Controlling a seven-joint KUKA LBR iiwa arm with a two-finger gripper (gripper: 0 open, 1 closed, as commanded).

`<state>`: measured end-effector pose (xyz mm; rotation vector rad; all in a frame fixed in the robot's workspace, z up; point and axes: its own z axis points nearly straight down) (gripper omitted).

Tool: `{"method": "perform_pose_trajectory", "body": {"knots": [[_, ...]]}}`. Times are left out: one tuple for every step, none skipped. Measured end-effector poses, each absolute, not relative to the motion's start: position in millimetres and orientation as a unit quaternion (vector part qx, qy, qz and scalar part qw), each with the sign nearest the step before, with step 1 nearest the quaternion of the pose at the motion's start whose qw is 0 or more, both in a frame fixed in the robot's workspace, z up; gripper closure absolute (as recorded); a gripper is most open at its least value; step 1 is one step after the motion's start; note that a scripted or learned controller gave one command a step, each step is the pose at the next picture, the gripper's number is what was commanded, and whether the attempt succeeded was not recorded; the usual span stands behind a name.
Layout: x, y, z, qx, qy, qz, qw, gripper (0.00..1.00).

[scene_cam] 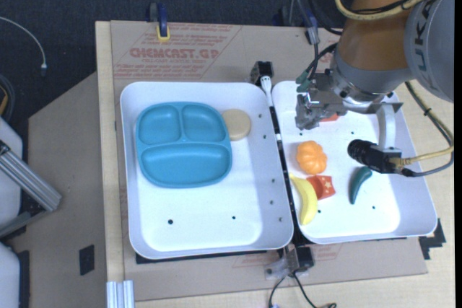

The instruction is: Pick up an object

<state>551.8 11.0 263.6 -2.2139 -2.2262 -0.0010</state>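
Gripper [312, 112], grip state unclear, hangs near right bin's [415, 209] back-left wall, above orange fruit [312, 156]

Big orange and grey robot arm

Round orange band [382, 7] above a grey wrist, yellow cable looped over the top, small grey metal claw [312, 112] below, black letters on the grey shell to the right.
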Motion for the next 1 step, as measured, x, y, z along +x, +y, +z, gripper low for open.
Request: {"method": "perform_pose_trajectory", "body": {"knots": [[568.6, 59.9, 248.9, -0.705, -0.709, -0.0006, 0.000, 1.00]]}}
